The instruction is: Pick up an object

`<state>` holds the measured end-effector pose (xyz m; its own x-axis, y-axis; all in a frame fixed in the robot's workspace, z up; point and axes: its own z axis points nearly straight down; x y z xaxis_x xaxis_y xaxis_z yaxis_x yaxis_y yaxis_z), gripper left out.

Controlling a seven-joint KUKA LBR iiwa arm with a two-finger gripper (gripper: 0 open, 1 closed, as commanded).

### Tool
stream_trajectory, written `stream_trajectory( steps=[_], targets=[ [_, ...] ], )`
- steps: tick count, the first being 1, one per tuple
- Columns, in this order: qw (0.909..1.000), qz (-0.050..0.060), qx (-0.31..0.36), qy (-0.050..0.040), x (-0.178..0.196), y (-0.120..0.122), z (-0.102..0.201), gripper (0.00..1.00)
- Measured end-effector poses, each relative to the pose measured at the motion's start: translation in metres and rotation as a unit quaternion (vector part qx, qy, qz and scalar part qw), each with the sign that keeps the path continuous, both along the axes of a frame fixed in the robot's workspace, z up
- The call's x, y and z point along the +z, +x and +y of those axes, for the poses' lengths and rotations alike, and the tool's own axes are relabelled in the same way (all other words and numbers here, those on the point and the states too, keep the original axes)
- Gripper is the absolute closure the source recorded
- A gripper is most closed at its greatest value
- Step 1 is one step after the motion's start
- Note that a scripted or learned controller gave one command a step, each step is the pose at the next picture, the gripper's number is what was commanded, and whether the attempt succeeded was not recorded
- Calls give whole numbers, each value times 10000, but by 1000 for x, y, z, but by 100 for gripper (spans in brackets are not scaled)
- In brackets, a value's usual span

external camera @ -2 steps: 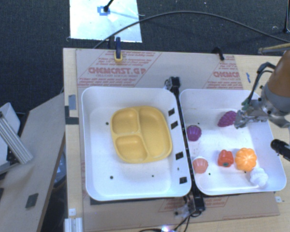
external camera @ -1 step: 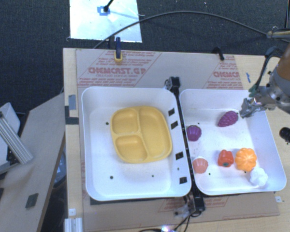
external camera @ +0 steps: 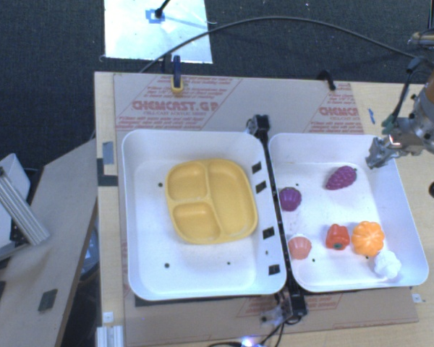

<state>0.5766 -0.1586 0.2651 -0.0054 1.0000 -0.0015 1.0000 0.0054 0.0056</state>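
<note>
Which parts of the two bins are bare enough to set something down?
Left bin: only margins around the yellow tray, widest along the near edge. Right bin: bare centre, between grape bunch and red pepper. Near-right corner crowded: orange pumpkin, white piece.

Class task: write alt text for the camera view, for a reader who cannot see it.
The gripper hovers at the right bin's far right edge, near purple grapes. That bin also holds other toy foods; the left bin holds a yellow divided plate.

Divided plate in left bin; toy foods in right bin, gripper above far edge.
</note>
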Motion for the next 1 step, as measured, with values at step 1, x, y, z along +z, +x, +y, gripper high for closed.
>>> stream_trajectory(
  steps=[1],
  targets=[
    [10000,17,16,8,-16,14,54,100]
  ],
)
